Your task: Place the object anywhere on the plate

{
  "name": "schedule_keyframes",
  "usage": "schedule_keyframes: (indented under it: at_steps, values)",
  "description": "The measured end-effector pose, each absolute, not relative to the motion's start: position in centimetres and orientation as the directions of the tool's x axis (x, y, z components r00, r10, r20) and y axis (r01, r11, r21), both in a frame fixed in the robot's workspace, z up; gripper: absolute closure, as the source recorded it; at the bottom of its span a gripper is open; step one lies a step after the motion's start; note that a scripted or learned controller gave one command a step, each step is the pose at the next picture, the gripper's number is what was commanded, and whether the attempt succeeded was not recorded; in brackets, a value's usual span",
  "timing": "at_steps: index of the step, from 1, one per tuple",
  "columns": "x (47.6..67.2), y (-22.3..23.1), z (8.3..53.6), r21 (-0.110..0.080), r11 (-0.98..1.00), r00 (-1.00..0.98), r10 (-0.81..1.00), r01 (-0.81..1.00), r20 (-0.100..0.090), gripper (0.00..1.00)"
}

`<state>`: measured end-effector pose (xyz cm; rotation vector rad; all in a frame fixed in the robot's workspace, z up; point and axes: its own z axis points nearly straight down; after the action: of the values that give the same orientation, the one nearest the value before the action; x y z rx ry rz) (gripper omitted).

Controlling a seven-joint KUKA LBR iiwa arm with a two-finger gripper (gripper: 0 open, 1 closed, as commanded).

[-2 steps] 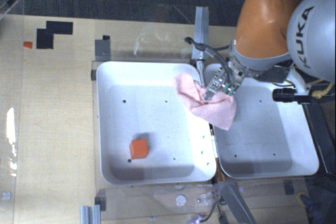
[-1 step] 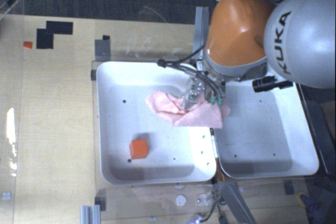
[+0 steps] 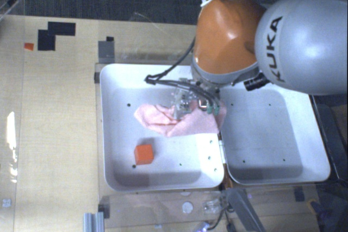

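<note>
— Where the two white bins meet, what is the arm (image 3: 283,46) doing?

— It reaches in from the right edge of the surface (image 3: 54,133), its orange band above the far inner corner of the left bin (image 3: 117,171). The gripper (image 3: 187,99) hangs low over that bin, beside the wall it shares with the right bin (image 3: 272,165).

— Are the fingers clenched or released?

— I cannot tell — they are small, shiny and half lost against what lies under them.

— What lies under them?

— A pale pink cloth (image 3: 171,119), crumpled, spread from the middle of the left bin toward the shared wall. The gripper is right at the cloth's far edge; whether it touches it is not clear.

— Anything else in that bin?

— An orange block (image 3: 144,154), near the bin's near edge and a little toward its left wall, sitting on the floor of the bin, apart from the cloth and well apart from the gripper.

— And cables?

— A dark cable (image 3: 171,70) loops from the wrist out over the far part of the left bin.

— On the surface itself?

— Black patches (image 3: 54,34) and a small orange square (image 3: 29,46) near its far left corner.
</note>
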<state>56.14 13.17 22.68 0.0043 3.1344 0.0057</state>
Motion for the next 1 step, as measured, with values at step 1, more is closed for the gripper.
schedule_keyframes:
  at_steps: [1]
  values:
    - [54.78, 18.22, 22.59, 0.004, 1.0, -1.0, -0.001, -0.001, -0.007, 1.0]
